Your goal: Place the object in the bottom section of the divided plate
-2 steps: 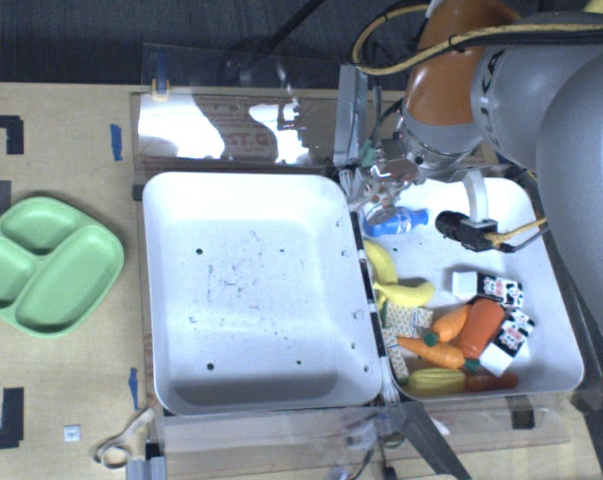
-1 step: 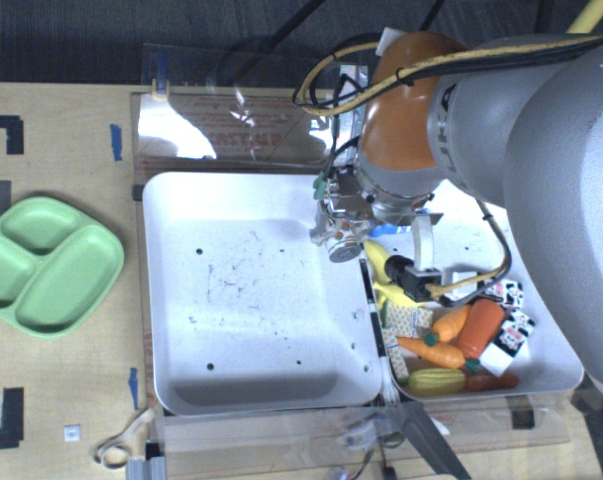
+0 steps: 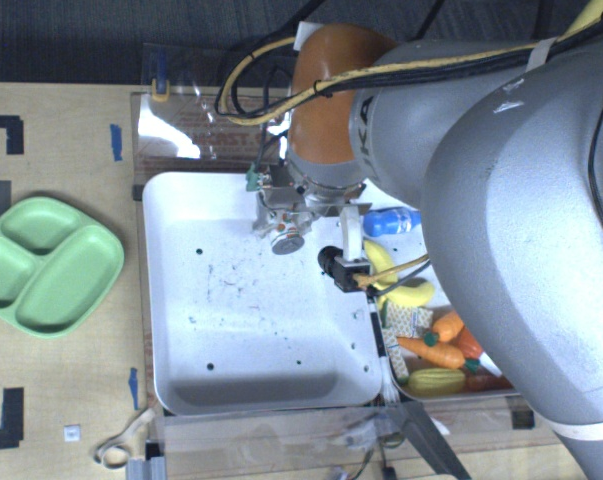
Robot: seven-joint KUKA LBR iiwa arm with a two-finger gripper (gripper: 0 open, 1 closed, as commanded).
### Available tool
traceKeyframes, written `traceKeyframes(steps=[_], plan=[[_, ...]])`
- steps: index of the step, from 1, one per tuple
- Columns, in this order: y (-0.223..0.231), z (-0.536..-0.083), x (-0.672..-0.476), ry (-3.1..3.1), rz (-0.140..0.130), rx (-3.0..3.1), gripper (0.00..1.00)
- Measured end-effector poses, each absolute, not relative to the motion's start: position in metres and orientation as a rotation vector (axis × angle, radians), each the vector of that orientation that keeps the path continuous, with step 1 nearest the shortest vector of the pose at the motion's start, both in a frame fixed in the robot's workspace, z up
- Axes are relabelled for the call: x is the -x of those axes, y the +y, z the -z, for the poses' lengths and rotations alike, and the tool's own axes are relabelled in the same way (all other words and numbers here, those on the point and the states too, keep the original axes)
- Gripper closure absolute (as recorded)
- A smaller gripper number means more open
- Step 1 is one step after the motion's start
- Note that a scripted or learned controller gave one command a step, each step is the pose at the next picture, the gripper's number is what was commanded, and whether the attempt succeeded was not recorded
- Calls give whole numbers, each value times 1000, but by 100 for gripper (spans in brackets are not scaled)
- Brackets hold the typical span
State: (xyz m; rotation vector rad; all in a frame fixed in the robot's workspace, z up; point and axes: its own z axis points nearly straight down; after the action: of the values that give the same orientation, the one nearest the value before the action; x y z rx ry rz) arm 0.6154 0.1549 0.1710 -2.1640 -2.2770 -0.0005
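The tool (image 3: 286, 230) hangs over the left bin's (image 3: 181, 348) far side. Clenched or released, I cannot tell. Toy foods (image 3: 431, 351) lie in the right bin (image 3: 481, 393) — likely the object's source. The divided plate (image 3: 46, 266) waits far left on the tabletop (image 3: 71, 118).

The left bin (image 3: 241, 308) is lying open; at its three o'clock, the arm (image 3: 501, 168), a banana (image 3: 409, 294) and a carrot (image 3: 431, 350) are crowding passage. At nine o'clock, the green divided plate (image 3: 71, 273) is sitting unobstructed.
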Motion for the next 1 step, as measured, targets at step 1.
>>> traceKeyframes(steps=[1], plan=[[221, -212, -601, -2031, 1, 2397, 100]])
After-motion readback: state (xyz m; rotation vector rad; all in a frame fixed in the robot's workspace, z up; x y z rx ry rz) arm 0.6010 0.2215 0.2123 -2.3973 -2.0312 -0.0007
